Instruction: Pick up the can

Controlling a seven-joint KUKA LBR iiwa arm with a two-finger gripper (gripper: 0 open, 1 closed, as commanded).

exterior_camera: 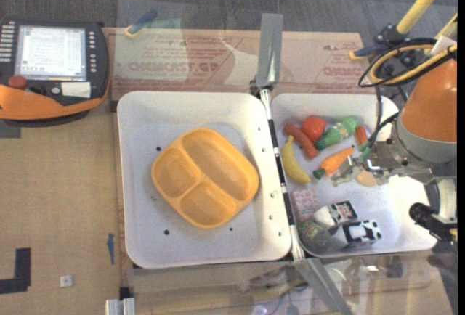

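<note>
Camera view: two white bins sit side by side on the bench. Left bin (138, 183) holds an orange divided plate (205, 176), three compartments, lying roughly at bin centre and turned a bit off square.

Right bin (396, 230) is the busy one. Toward its 11 o'clock corner there's a cluster of toy food: banana (293, 160) along the left wall, a red sausage-like piece (301, 140) just beside it, a red-orange tomato-ish piece (314, 127) touching that, a green veg (336, 133) at 12 o'clock, and a carrot (336, 161) lying at a slant near bin centre. At 6–7 o'clock in the bin: the can (314, 234), on its side against the front-left corner, metallic w/ a dark end facing the camera. Next to it at 3 o'clock sit a small black-and-white item (338, 213) and a white toy car w/ dark windows (361, 231) (hard to tell exactly what the first is).

Arm enters from 3 o'clock, orange band big in frame. Gripper (361, 170) sits low over bin centre, just beside the carrot's tip, well apart from the can, which lies at approx 7 o'clock from it. Jaw state: can't tell, the fingers are too blurred and crowded by hardware. Nothing visibly held.

Outside the bins, a teach pendant (52, 67) rests at 10 o'clock on the bench.
</note>
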